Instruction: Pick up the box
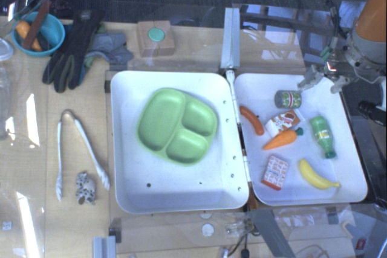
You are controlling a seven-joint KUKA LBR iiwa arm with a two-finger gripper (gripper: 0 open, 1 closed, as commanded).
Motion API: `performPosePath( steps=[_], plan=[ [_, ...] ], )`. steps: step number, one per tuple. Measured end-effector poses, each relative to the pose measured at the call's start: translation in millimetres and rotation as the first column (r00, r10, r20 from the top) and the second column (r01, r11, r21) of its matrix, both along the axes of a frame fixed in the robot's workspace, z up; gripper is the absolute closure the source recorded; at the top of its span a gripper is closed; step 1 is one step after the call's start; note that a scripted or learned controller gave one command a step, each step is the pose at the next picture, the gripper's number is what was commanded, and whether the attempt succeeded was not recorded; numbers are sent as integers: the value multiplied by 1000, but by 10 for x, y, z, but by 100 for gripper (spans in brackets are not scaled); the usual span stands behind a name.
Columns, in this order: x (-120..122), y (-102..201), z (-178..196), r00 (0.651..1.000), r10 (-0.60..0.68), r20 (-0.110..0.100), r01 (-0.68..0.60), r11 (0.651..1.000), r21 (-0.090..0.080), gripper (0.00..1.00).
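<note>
- Grey and orange, the arm [370,33] enters at the upper right, and its tool [322,80] hangs over the top edge of the right bin [357,187].
- Two fingers [309,79] point outward to either side, spread apart with nothing between them.
- Just below the tool, inside the right bin, a small can [288,99] lies on its side.
- Farther below and a little left of the tool lies the box [275,172], red and white, flat on the bin floor near the front edge, well apart from the tool.
- Between can and box sit a small white and red pack [283,122] and a carrot [280,140], the carrot just under the pack.
- Left of these, a red sausage [251,120] lies at a slant near the bin's left wall.
- Below the tool and slightly right, a green bottle [322,136] lies on the bin floor; a banana [317,175] rests lower still, just right of the box.
- Far left of the tool, the left bin [130,193] holds a green divided plate [178,125].
- On the wooden surface [36,148] beyond it lie white tongs [81,151], black gloves [72,54] and a blue bowl [39,34].
</note>
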State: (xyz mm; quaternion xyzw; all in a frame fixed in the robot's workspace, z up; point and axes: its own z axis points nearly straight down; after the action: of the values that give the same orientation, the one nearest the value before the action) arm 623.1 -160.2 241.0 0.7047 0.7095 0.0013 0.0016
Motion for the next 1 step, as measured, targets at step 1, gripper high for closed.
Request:
performPosePath(
  steps=[1],
  plan=[
    [-517, -78, -648, 988, 153, 2, -153, 988, -1, 0]
  ],
)
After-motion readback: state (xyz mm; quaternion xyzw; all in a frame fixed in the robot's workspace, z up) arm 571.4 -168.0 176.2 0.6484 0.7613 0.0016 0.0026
